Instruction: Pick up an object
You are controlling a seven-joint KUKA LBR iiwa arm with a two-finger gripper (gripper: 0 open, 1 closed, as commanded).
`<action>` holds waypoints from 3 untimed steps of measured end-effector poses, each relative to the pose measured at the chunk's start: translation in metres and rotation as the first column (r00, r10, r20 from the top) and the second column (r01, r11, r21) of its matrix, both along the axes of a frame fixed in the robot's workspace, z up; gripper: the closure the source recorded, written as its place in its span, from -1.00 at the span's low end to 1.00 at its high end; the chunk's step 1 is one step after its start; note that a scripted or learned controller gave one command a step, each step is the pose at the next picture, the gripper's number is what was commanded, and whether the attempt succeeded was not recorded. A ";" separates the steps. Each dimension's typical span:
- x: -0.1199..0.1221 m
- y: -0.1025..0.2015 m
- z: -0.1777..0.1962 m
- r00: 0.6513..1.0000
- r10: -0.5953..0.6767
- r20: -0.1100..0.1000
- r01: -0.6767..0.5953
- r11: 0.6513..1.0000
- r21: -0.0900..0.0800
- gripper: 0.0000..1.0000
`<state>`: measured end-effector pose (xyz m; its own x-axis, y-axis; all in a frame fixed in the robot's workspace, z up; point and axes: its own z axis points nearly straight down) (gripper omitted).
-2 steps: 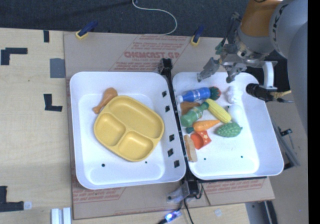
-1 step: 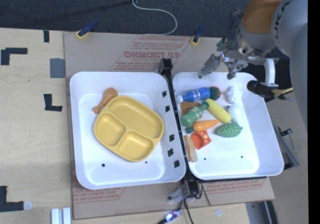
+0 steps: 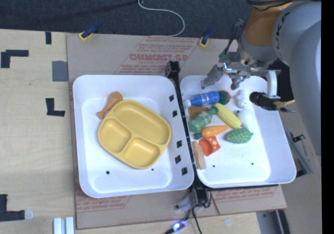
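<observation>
My gripper (image 3: 224,79) hangs over the far end of the right bin (image 3: 261,167), open, with nothing between its fingers. Just below it a pile of toy food lies in that bin: a blue bottle (image 3: 206,98), a yellow corn cob (image 3: 228,116), a carrot (image 3: 215,130), a bumpy green piece (image 3: 239,136), a red pepper (image 3: 209,146), a green piece (image 3: 199,121) and a tan stick (image 3: 198,155). The blue bottle is nearest the fingertips, which stand apart from it.
The left bin (image 3: 88,170) holds a yellow divided plate (image 3: 134,132) with an orange drumstick (image 3: 108,104) at its far-left edge. The grey arm (image 3: 297,45) fills the upper right. Bare white floor shows in the near half of the right bin.
</observation>
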<state>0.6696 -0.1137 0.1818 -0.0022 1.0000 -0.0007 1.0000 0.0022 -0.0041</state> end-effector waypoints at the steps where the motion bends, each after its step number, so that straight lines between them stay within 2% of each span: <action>1: -0.003 0.005 -0.064 1.000 0.001 -0.002 -0.001 1.000 0.000 -1.00; 2: -0.002 0.006 -0.098 1.000 0.001 0.004 -0.001 1.000 -0.001 -1.00; 3: -0.003 0.007 -0.088 1.000 0.002 0.001 -0.002 1.000 0.000 1.00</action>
